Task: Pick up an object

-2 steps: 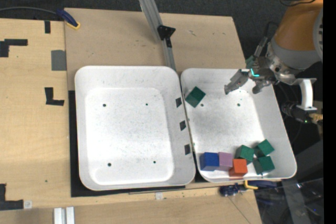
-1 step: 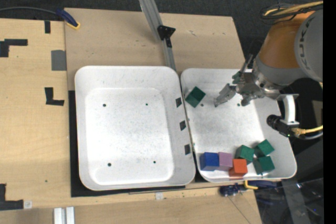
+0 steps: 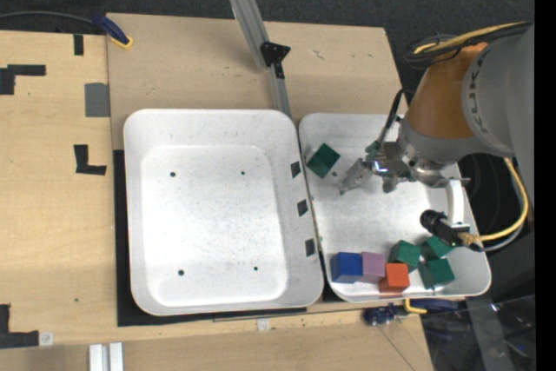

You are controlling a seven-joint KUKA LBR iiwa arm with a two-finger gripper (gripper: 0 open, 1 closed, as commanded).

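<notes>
A dark green block lies tilted in the upper left of the right bin. My gripper hangs low over that bin, just right of the green block and a little apart from it. Nothing shows in its grasp. Along the bin's front wall sits a cluster of blocks: a blue one, a pale purple one, an orange one and three green ones. The arm's orange band is above the bin's right side.
The left bin stands beside the right one, sharing a raised middle rim. A slanted metal bar with a black clamp reaches down to the bins' back edge. A black and yellow cable loops at the right bin's right wall.
</notes>
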